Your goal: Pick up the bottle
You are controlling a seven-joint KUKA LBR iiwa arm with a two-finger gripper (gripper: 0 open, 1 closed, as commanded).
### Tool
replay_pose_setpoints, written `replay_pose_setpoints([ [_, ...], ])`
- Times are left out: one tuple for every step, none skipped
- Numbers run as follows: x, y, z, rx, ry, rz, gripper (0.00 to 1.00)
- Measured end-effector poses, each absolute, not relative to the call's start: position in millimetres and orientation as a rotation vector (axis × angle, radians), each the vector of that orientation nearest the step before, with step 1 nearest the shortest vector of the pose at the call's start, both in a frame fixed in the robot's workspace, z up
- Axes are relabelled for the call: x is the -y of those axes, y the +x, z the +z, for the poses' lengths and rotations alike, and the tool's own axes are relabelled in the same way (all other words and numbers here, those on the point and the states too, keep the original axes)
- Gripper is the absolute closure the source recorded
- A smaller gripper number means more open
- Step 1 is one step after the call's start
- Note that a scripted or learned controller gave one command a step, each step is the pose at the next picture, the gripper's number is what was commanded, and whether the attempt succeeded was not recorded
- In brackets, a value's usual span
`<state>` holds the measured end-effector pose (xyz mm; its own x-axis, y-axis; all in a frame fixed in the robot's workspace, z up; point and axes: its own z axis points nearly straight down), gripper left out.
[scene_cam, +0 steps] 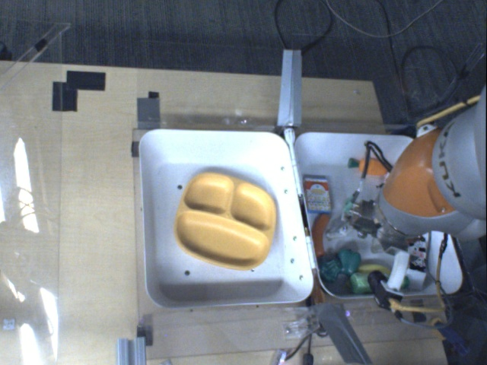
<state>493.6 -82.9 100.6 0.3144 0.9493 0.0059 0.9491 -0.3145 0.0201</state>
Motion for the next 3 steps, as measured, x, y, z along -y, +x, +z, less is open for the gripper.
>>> replay_pose_setpoints([
  [91,490.5,89,-1.221,2.891,0.018,0.0],
  [73,487.8,185,-0.987,2.982,0.004,0.0],
  [-26,506.5,188,-0.341,3.123,0.001,0.0],
])
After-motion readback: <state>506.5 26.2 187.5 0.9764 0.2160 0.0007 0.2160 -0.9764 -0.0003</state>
